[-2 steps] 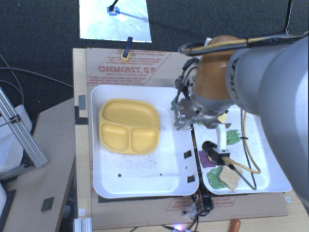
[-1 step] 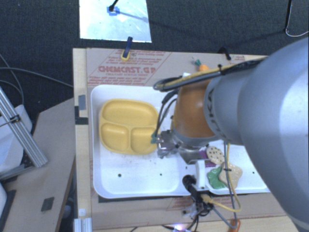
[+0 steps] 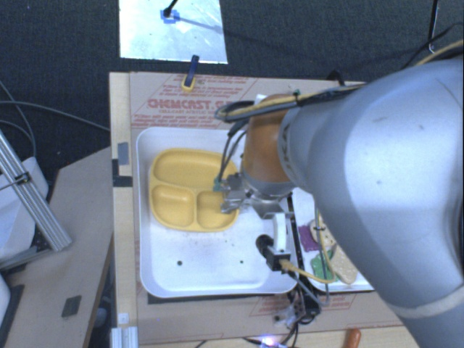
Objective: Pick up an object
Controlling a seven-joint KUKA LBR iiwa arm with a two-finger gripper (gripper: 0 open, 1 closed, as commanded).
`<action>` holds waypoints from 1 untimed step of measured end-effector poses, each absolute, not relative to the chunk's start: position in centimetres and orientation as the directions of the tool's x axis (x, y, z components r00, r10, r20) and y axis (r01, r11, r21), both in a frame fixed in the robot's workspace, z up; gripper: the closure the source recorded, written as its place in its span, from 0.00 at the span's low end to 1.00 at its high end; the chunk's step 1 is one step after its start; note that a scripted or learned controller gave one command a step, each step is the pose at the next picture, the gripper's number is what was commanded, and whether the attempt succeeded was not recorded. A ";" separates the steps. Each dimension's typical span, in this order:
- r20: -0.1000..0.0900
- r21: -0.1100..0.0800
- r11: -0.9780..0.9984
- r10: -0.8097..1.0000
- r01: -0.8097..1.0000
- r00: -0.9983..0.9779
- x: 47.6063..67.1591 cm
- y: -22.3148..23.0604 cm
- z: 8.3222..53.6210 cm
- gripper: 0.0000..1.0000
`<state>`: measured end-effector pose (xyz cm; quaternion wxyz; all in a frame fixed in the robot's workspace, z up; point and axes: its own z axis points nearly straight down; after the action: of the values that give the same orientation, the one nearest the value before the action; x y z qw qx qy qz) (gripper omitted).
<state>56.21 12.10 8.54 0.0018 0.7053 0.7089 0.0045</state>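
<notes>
Count: 2 white bins on the surface. The left bin [image 3: 210, 274] holds 1 yellow divided tray [image 3: 181, 191] w/ 3 compartments, lying in the bin's far-left part. Right bin [image 3: 362, 287] is mostly covered by the arm [image 3: 377, 172]; just a near strip shows, w/ approx 3 small items: a purple thing [image 3: 310, 239], a green one [image 3: 322, 267] and a tan oval piece [image 3: 342, 268], too cut off to identify.

Beyond the left bin: 1 cardboard sheet [image 3: 196, 96] w/ red print, 1 small blue-yellow object [image 3: 191, 73] on it, 1 shiny foil-like square [image 3: 172, 20] further back.

Hidden: the tray's right edge sits under the gripper [image 3: 226, 194]; can't tell whether the jaws are wide or narrow, nor if they touch the tray. Cables blur the wrist area.

Arm pose: comes in from the right, big grey link across the right bin, orange band [image 3: 262, 147] above the wrist, gripper pointing down over the tray's right edge.
</notes>
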 end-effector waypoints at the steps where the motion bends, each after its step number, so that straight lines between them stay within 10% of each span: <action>1: -0.001 0.018 -0.002 1.000 1.000 0.002 63.9 7.4 19.2 1.00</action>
<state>63.91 7.38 19.24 0.0066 0.7076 0.7065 0.0058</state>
